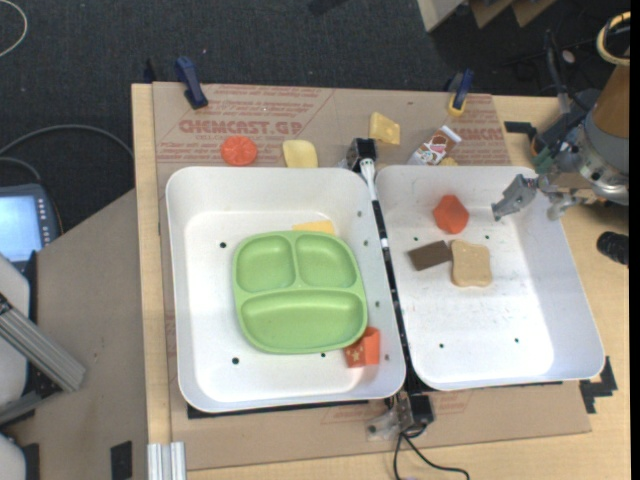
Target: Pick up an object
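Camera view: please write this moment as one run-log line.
gripper: over right bin, holding nothing | nearest: red piece | beside: brown block, bread slice | pick: not yet done

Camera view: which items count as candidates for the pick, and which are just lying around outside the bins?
Pick candidates, in the bins:
right bin: red piece, brown block, tan slice
left bin: green divided plate, orange block

Lying about on the cardboard behind:
orange disc, yellow piece, yellow wedge, small packet

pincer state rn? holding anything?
Pincer: over the right bin, near its upper right; open or shut cannot be told. Nothing visibly held; the red piece lies apart to its left.
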Robot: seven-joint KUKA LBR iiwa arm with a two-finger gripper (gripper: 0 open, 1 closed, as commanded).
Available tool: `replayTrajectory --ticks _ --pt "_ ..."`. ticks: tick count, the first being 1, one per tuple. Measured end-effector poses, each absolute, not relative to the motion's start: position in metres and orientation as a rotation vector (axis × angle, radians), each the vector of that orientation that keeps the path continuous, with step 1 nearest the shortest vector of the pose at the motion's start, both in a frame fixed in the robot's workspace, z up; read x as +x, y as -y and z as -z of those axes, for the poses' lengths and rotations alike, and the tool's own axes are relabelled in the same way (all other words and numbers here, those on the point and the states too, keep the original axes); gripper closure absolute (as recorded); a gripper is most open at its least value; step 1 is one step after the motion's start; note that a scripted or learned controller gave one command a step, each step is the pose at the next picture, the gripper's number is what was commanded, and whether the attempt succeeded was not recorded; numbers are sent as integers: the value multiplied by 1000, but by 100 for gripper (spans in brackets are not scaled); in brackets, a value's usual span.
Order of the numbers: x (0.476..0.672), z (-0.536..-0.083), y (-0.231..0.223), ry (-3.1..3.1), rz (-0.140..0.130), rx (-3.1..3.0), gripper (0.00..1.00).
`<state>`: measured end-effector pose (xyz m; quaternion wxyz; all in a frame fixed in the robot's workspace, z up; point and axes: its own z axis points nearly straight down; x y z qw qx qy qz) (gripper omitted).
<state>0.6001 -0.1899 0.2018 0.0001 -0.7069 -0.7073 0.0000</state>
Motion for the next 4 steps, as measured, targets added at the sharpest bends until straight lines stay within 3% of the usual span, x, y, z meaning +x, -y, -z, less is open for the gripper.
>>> replayTrajectory --ticks 1,2,3,4 --pt "668 -151 86 2234 7 -2209 0" --pt "639 -80 141 2211 -9 -2222 0" --pt "665 -85 130 2226 4 -2222 0" --pt "665 -96 130 2228 4 -2224 100"
